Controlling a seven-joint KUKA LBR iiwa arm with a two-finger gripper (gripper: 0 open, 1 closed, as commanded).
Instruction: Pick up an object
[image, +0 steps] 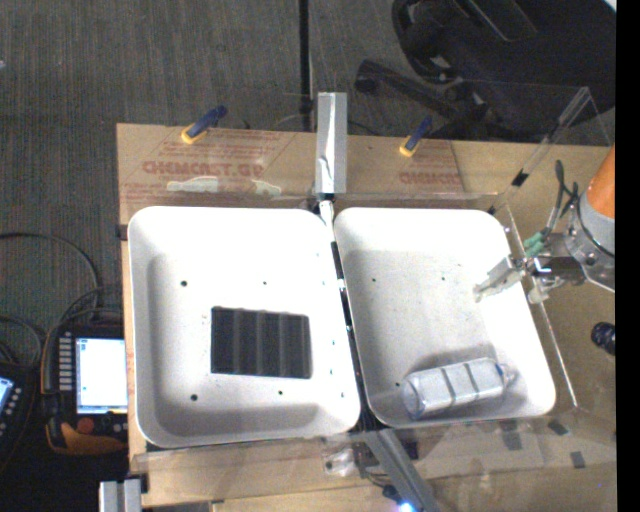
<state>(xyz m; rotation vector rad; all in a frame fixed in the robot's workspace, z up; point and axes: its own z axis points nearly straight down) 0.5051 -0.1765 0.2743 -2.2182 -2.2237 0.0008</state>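
A dark ribbed rectangular block (260, 343) lies flat in the left bin (160, 250), a little below its middle. A silvery grey wrapped pack (458, 386) rests near the front edge of the right bin (420, 240). My gripper (512, 286) hangs over the right rim of the right bin, above and to the right of the pack. Its fingers are spread, one pale fingertip (486, 288) pointing left into the bin, and nothing sits between them. The arm's orange band (606, 190) shows at the right.
The bins sit side by side on a cardboard-covered bench (250, 160) with two clamps at the back. A metal post (329, 150) stands behind the seam between the bins. A clear panel (545, 330) runs along the right bin's right side.
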